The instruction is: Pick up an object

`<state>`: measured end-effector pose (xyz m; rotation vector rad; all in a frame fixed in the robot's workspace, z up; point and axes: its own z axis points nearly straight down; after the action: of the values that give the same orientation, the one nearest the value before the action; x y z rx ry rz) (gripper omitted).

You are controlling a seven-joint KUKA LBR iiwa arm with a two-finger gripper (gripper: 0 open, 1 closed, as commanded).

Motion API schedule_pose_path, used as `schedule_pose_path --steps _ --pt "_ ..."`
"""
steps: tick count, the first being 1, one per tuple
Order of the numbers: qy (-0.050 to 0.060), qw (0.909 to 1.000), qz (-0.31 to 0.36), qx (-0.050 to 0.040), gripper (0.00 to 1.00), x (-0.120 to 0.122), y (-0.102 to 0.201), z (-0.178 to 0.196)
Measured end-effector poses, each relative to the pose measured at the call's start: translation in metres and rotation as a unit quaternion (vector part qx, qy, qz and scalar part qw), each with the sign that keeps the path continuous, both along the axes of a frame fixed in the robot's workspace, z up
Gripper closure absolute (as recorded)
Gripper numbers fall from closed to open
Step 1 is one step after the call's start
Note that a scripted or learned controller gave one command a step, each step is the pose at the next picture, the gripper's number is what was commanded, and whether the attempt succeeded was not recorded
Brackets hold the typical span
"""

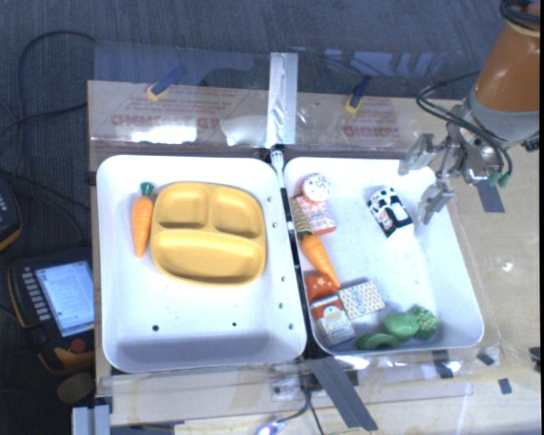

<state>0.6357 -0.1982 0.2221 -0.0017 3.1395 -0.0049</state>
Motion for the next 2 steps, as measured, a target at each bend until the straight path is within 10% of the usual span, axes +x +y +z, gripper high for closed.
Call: schedule_pose_path --steps 1,2 --pt "-0.016 0.9998 -0.005 -0.0036 0.00 0.017 0.001 -0.104" --pt "-0.024 0.9995 -0.019 -0.0038 0.00 0.021 -0.024 -0.111"
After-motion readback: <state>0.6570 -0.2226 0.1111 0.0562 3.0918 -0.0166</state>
